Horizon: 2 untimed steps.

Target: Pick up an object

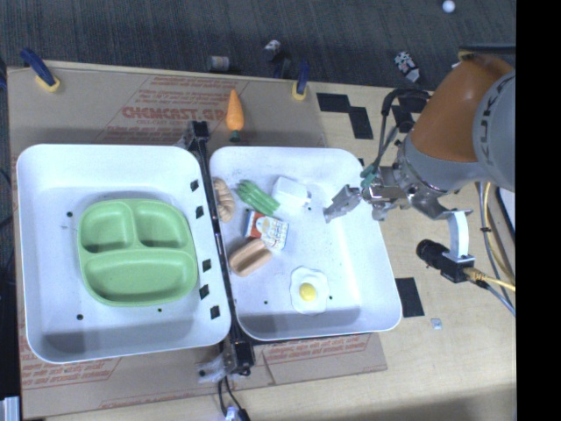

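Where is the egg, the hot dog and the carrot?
Egg (pixel 308 291): camera view, on the yellow yolk.
Hot dog (pixel 249 256): camera view, on the middle of the bun.
Carrot (pixel 234 111): camera view, on its orange body, above the bins.

Robot lab: clamped cardboard bench, bins

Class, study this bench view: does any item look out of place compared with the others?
Yes. The toy carrot lies on the cardboard behind both bins, while the other food toys, such as the fried egg and hot dog, sit inside the right bin.
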Each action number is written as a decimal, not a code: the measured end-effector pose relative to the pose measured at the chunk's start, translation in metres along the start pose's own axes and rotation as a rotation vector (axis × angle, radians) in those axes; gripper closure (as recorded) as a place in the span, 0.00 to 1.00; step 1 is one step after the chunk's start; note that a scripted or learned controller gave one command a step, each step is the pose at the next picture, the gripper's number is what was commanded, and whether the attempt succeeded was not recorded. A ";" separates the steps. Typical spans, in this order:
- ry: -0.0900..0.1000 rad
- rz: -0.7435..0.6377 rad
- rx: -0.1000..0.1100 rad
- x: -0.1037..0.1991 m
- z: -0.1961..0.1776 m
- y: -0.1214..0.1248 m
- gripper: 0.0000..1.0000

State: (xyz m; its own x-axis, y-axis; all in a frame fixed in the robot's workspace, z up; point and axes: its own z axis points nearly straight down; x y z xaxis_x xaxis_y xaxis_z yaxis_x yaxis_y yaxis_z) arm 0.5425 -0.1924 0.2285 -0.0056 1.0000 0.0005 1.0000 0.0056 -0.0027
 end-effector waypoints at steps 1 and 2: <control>-0.004 -0.001 -0.009 0.028 -0.129 -0.027 0.00; -0.005 -0.008 -0.011 0.028 -0.139 -0.026 1.00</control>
State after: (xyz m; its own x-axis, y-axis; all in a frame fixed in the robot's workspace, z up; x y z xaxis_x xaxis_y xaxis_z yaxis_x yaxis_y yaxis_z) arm 0.5168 -0.1642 0.3671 -0.0131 0.9999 -0.0044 0.9999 0.0131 0.0083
